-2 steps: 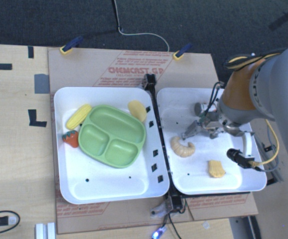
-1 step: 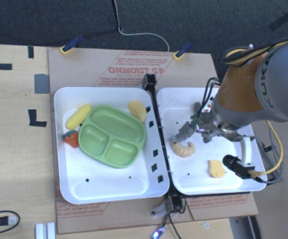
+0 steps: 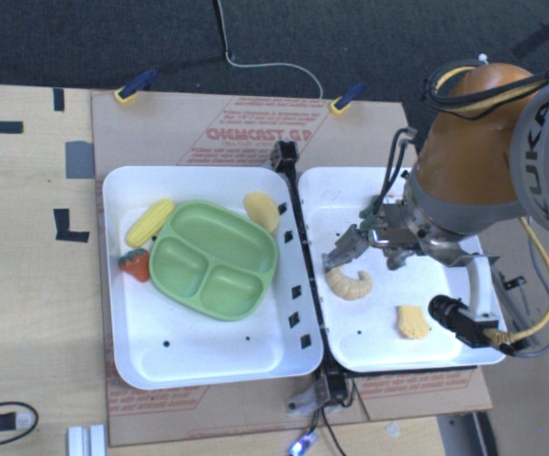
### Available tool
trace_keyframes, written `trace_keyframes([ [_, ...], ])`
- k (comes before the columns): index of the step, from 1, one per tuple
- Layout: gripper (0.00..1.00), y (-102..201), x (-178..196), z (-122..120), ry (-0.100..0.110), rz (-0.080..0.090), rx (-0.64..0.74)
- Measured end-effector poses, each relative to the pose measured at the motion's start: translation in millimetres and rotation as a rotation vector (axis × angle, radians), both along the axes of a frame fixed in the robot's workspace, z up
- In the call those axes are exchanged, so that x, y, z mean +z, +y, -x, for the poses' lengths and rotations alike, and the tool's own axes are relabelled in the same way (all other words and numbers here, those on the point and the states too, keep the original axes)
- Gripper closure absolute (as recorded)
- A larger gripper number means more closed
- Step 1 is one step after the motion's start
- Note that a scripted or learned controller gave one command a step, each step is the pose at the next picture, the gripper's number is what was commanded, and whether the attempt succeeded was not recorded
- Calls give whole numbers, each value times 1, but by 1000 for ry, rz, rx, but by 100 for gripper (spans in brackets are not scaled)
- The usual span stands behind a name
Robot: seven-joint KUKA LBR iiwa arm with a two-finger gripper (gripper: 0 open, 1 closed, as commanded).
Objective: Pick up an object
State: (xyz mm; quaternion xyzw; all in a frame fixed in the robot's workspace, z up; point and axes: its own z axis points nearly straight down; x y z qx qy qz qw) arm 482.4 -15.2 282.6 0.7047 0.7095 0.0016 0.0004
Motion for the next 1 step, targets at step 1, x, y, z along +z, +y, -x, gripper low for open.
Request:
trace_keyframes([
  [1,100,-2,5,-1,6,2,-4],
])
